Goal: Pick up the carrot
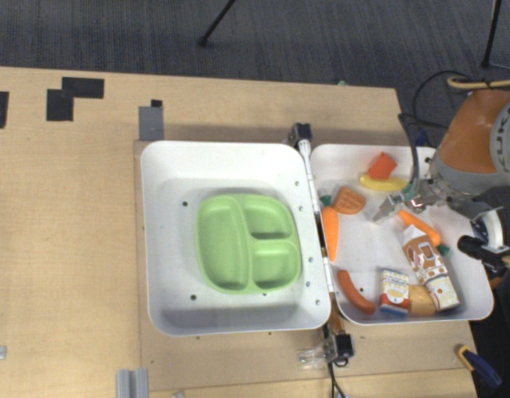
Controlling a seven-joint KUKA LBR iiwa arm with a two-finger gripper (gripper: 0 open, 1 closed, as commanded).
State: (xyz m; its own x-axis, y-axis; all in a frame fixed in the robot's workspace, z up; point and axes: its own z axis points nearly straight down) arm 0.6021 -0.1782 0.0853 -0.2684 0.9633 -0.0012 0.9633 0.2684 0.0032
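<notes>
From my seat at the remote station I see two white bins side by side on the wooden surface (64,247). The left bin (167,181) carries a green divided plate (246,243) lying flat near its middle. The right bin (478,301) is the crowded one. The carrot (330,232) lies along that bin's left wall, just beside the divider between the bins, its length running roughly up and down my view with the narrow end toward the bottom. Just above it sits a small orange-brown ridged piece (349,200), and below it a reddish sausage (355,291) lies slantwise near the bin's lower left corner. Along the top of the bin I make out a yellow banana-like piece (382,184) with an orange chunk (381,165) touching it from above. Toward the lower right there is a printed carton (427,268) and a smaller box (394,291) beside it, with a second slim orange item (420,226) just above the carton. The arm (478,143) reaches in from the right, and the gripper (401,205) hangs over the upper middle of the right bin, well apart from the carrot; I cannot tell whether it is released or clenched, and I see nothing grasped in it.
</notes>
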